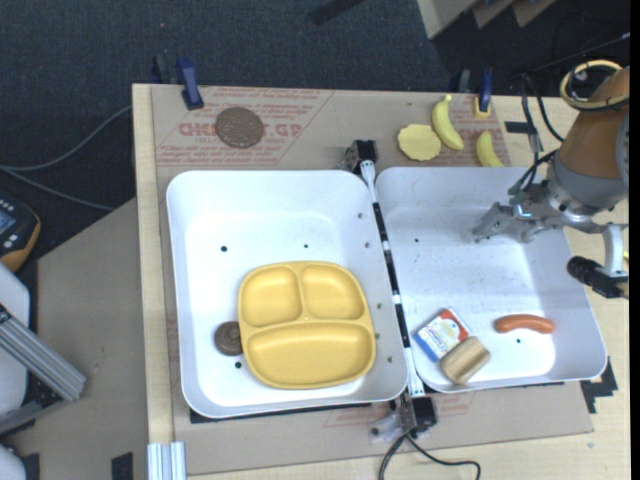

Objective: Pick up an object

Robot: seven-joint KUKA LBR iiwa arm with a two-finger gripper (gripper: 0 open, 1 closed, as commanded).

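Note:
My gripper [506, 228] hangs over the upper middle of the right bin [430, 208]. Its grey fingers are spread open and nothing is between them. The bin's objects lie well below it toward the near edge: a red sausage [523, 323], a small white, blue and red carton [439, 332] and a tan bread roll [465, 360] touching the carton. In the left bin [260, 208] a yellow divided plate [305, 324] lies flat, with a brown round cookie [228, 339] at its left edge.
Behind the bins on the cardboard lie a brown disc [239, 126], a yellow chip-like piece [420, 142] and two small bananas [449, 123] [488, 149]. The grey arm with its orange band [592, 143] stands at the right bin's far right corner.

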